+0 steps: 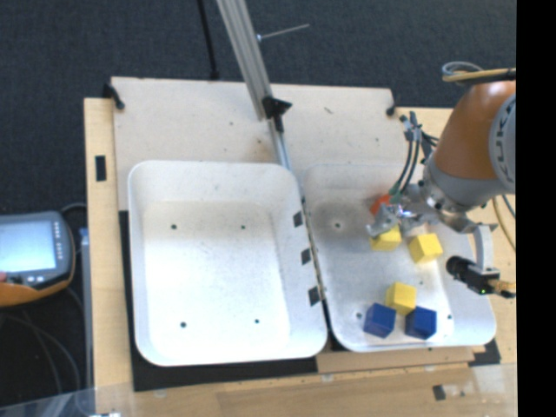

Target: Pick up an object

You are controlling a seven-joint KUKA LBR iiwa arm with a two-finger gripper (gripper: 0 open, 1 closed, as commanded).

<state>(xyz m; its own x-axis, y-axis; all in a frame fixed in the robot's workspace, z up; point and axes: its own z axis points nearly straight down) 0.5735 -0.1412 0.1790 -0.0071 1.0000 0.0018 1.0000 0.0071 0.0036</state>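
A left-hand bin [217, 259] lay bare as the gripper [393, 220] hung low in the right-hand bin [347, 233], touching a yellow block [386, 239] at its 6 o'clock. Whether the fingers were open could not be told. The approach looked underway; closing squarely on the block seemed next.

Two yellow cubes [386, 239] [425, 248] are seen mid-bin; a third yellow cube [402, 296] and two blue cubes [379, 320] [421, 322] are clustered nearer the front rim.
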